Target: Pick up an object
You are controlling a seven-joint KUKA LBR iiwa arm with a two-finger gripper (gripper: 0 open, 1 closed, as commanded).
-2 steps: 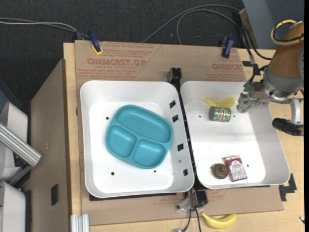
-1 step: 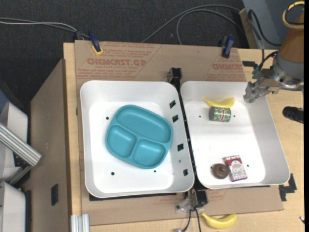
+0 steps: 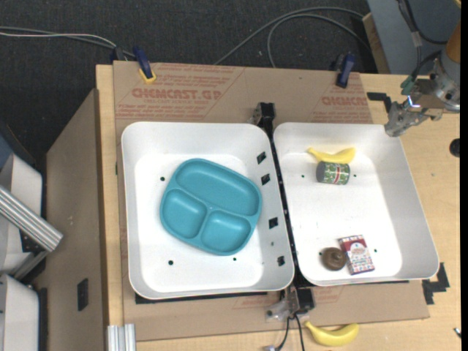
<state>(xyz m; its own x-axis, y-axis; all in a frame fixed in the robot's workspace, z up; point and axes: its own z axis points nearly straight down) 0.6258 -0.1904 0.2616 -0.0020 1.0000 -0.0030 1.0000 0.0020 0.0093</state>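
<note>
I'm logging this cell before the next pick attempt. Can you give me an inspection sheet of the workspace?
Surface: two white bins, left bin, right bin.
Job's things: banana, green can, brown round piece, red card box, all in right bin.
Clutter: teal divided plate in left bin; second banana outside at front edge.
Grippers: pincer above right bin's far corner.
Cables: grey cables behind bench.
Surroundings: clamps.

I see smooth, matt white plastic bins (image 3: 146,196), a glossy teal plastic tray (image 3: 210,205), and a cardboard-topped desk (image 3: 234,93).
</note>
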